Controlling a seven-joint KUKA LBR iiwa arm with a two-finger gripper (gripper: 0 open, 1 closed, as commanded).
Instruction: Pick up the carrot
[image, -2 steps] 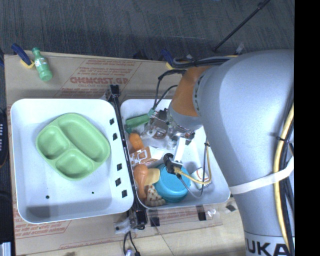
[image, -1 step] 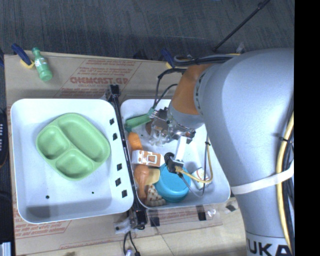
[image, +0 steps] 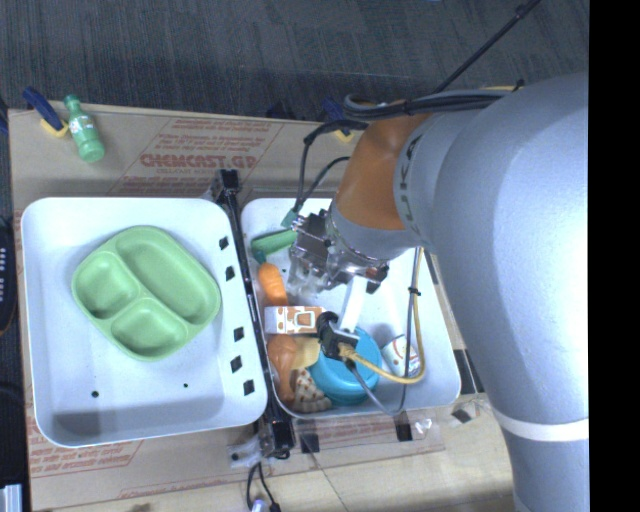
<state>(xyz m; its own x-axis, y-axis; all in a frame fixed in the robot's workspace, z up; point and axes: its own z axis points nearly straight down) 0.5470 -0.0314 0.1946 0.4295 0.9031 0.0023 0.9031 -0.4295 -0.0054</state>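
The gripper (image: 318, 262) is hanging right beside the carrot (image: 271, 283), lining up; I cannot tell its grip.

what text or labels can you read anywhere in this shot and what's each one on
"CHEMCAST GP" in red on the brown protective sheet covering the bench, behind the bins.
Smaller red lines above and below it on the same sheet: too small to read.
Print on the small carton in the right bin: blurred, unreadable.
Label on the green bottle: unreadable.
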